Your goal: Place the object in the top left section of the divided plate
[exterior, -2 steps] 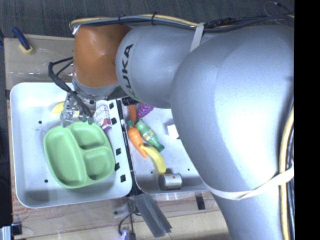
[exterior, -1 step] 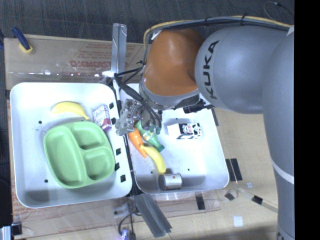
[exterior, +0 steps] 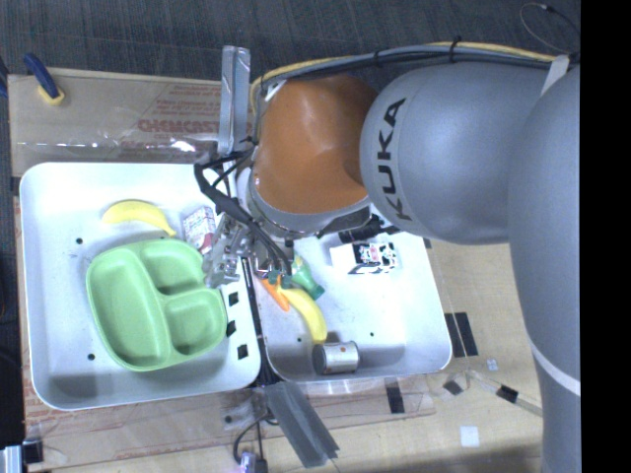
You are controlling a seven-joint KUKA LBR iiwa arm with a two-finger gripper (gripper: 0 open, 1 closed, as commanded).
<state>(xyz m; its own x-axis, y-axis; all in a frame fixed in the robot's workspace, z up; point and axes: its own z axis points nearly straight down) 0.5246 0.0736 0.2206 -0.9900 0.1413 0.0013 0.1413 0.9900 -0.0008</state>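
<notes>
Green divided plate (exterior: 158,304) sits in left bin (exterior: 49,264), lower centre-left of frame. Yellow banana (exterior: 138,215) just above the plate. Gripper (exterior: 242,254) hangs at the plate's upper right rim, over the bin divide. Right bin (exterior: 414,333): second banana (exterior: 308,313), metal can (exterior: 337,356) at lower edge.

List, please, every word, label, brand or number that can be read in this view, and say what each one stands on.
"KUKA": black letters running down the grey arm.
Red print on the clear plastic sheet behind the left bin: a word in large letters, too faint to read for sure.
Black-and-white card in the right bin: a printed pattern, too small to read.
Small packet beside the green plate: print too blurred to read.
</notes>
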